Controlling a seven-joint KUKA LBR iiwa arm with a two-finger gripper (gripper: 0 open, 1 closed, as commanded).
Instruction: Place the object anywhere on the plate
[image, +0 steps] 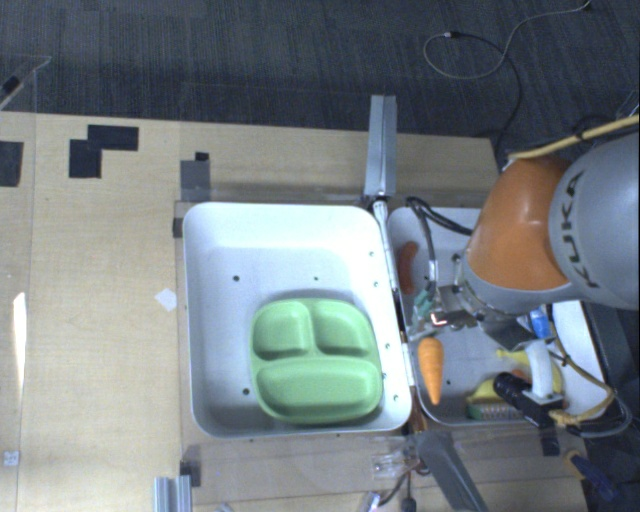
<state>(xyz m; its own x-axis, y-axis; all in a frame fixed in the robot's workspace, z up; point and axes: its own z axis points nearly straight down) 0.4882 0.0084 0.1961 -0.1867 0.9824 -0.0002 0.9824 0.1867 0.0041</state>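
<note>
Carrot (430, 366), right bin (455, 415), beneath tool (437, 318), grip state indeterminable: grasp mid-body, lift clear, carry left to green plate (316, 358).

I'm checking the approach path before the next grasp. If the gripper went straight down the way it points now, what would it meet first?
Probably the carrot lying in the right bin, just beside and below the gripper in the camera view. Depth is hard to judge from this slant, so it might instead land on the bin floor next to the carrot.
</note>
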